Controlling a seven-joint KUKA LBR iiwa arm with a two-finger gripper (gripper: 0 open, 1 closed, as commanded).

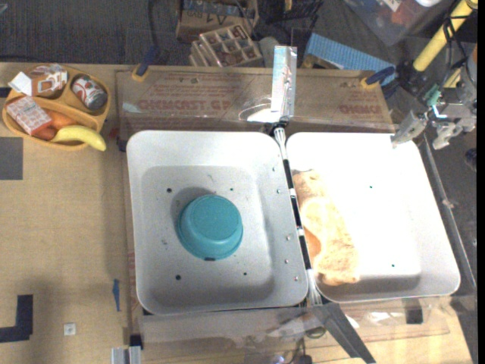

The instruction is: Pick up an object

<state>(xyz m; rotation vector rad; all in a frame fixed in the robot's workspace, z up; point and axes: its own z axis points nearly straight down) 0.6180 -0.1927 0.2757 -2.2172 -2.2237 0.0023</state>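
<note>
- Teal bowl (211,226), upside down, sits mid left bin (151,165).
- Tan cloth (327,233) drapes the right bin's (394,203) left wall.
- Tool (424,123) at far right — whether open or closed, I cannot tell.
- Yellow tray (23,127) with banana (79,135) — far left on the table (61,249).

Arm (455,17) at upper right (partly out of frame), raised

1 fixed camera looks down at a slant from above the bench, far enough back to take in both white bins: the right bin (424,226) below-left of the gripper (415,126), the left bin (151,165) farther left, clutter beyond.
</note>
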